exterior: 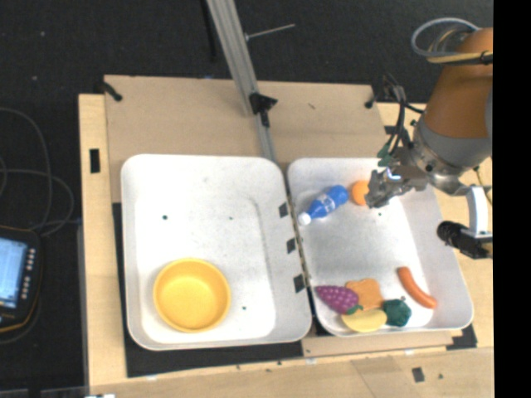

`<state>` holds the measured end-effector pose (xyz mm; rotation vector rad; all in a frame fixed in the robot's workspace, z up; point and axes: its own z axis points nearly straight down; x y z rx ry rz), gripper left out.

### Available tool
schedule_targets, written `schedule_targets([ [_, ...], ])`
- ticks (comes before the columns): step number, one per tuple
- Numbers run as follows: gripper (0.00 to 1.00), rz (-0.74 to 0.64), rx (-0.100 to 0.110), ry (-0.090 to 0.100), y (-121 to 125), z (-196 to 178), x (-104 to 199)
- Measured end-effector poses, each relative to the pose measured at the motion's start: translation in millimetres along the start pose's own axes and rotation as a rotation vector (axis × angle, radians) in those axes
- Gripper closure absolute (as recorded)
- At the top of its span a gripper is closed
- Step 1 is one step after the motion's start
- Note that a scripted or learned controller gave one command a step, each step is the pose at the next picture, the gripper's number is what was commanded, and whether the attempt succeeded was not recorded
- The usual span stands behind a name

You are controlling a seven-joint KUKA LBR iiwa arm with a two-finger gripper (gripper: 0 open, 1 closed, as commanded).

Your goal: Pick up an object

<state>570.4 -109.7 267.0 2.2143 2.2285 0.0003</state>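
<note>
In the right bin (365, 251), a small blue bottle (323, 203) with a white cap lies near the far left. An orange ball (358, 192) sits just right of it. My gripper (380, 194) hangs over the bin's far part, right beside the orange ball. At the bin's near edge lie a purple grape bunch (336, 297), an orange piece (365, 291), a yellow banana-like piece (365, 321), a green piece (397, 312) and an orange-red sausage shape (415, 287).
The left bin (207, 197) holds a yellow bowl (192, 293) in its near left corner. A grey metal pole (236, 56) slants up from between the bins' far ends. A black handset (17, 276) lies off the bench at the left.
</note>
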Motion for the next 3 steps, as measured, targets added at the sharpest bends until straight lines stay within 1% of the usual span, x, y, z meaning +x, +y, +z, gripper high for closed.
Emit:
schedule_targets([
  [1,1.00,0.001,0.001,0.000,14,15,49],
  [2,1.00,0.000,0.001,0.001,22,23,108],
  [3,1.00,-0.001,-0.001,0.001,39,19,150],
])
